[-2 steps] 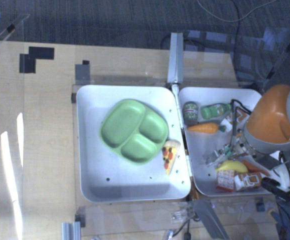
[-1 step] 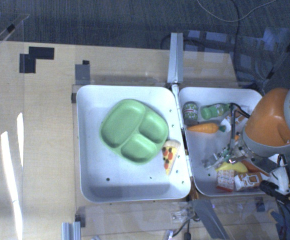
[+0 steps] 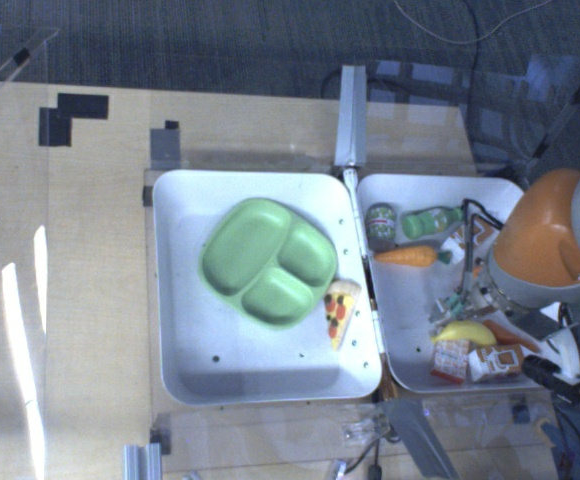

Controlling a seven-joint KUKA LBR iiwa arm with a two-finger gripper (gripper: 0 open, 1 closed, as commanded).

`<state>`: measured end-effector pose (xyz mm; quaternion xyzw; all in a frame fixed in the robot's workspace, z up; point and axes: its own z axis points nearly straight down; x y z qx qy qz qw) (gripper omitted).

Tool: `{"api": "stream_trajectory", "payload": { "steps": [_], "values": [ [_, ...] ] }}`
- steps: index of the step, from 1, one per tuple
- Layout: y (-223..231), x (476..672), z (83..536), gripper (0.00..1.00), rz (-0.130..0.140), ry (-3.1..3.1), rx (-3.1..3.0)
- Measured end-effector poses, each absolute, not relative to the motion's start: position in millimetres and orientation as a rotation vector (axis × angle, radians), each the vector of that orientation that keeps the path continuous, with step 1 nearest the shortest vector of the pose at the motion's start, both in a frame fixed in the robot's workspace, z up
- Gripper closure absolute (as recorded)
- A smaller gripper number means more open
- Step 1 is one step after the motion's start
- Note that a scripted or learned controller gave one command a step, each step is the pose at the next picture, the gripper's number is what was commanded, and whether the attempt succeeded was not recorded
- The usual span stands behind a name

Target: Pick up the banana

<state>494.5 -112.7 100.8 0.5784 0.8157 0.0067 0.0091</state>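
- My arm (image 3: pixel 555 243) reaches in from the right over the right bin (image 3: pixel 410 368), grey with the orange band bulging above the wrist.
- My gripper (image 3: pixel 462 306) hangs low over the middle of that bin, just above the banana.
- The banana (image 3: pixel 463 333) lies flat on the bin floor toward the near edge, yellow, its length running left to right.
- Whether my jaws are spread or pressed together I cannot tell; the thin metal parts there are too small and tangled to read, and nothing shows pinched between them.
- Just beside the banana, on its near side, sit a red and white packet (image 3: pixel 450 363) and a small carton (image 3: pixel 493 363), touching one another.
- A carrot (image 3: pixel 406 257) lies farther back in the same bin, pointing left toward the dividing wall.
- Behind the carrot stand a small can (image 3: pixel 380 223) and a green bottle (image 3: pixel 430 221) lying on its side, near the far wall.
- The left bin (image 3: pixel 180 298) holds a green divided plate (image 3: pixel 268 260), tilted across its centre.
- A pizza slice toy (image 3: pixel 340 313) rests beside the plate's right edge, close to the wall between the bins.
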Motion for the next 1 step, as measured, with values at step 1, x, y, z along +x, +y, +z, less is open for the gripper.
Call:
{"api": "stream_trajectory", "payload": {
  "steps": [1],
  "values": [
    [-112.8,494.5,100.8,0.00,0.021,2.548,1.806]
  ]
}}
